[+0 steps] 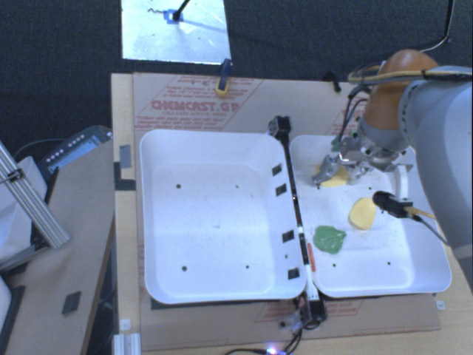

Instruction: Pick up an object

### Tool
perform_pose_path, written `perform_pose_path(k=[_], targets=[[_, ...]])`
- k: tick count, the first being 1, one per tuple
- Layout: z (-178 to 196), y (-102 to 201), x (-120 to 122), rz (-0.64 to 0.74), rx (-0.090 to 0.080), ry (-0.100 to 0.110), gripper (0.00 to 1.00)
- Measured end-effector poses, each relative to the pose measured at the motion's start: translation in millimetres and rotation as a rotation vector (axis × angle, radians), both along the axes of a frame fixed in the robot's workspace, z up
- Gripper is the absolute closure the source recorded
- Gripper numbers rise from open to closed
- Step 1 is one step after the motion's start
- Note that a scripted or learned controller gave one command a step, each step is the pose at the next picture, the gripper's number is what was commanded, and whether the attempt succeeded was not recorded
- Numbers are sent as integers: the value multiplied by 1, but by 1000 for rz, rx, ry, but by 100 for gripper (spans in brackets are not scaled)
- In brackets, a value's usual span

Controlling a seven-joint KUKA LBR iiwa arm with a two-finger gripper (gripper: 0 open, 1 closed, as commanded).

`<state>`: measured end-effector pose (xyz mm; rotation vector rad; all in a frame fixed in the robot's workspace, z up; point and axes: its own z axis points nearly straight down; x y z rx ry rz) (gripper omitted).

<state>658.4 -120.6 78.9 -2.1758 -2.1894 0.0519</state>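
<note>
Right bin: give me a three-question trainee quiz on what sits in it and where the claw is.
1. True or false: the green object lies in the right bin.
2. Which object is the claw nearest? A) green object B) round yellow object C) yellow piece at the bin's far end
3. Fill in: the green object lies close to the ____ between the two bins.

Key: 1 true; 2 C; 3 divider.

- Dark carpeted floor lies beyond the bench's far edge.
- A shiny metal plate rests on it, reflecting light.
- A tan side table stands off the bench's left edge.
</note>
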Motion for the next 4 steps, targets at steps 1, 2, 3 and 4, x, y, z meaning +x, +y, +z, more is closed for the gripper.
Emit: perform_pose_path(k=[1, 2, 3, 4], targets=[[65, 31, 12, 0, -14, -69, 100], [243, 26, -5, -1, -17, -80, 100], [291, 110, 12, 5, -13, -71, 100], [318, 210, 10, 8, -10, -68, 100]])
